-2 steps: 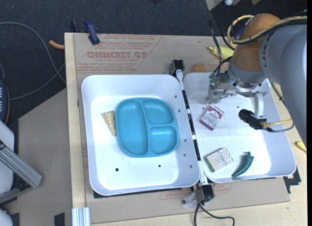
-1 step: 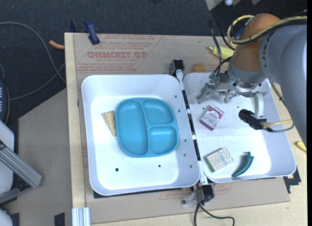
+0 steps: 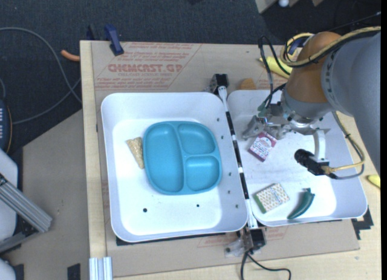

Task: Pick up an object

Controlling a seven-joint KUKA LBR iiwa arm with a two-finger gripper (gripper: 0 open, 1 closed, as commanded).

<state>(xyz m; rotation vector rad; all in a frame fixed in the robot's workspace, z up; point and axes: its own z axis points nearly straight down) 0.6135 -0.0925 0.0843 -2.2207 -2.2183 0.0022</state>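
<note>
Under the gripper (image 3: 264, 129), in the right bin (image 3: 344, 206), lies a small red-and-white packet (image 3: 262, 147), tilted (its print is too small to read). Whether the fingers are apart or closed cannot be told from this angle, and the packet appears to rest on the bin floor. Nearer the front edge sit a patterned square packet (image 3: 271, 197) and a green pepper-shaped item (image 3: 302, 204). Beside them, the left bin (image 3: 121, 212) holds a blue divided plate (image 3: 181, 156) and a cracker-like piece (image 3: 135, 149).
</note>
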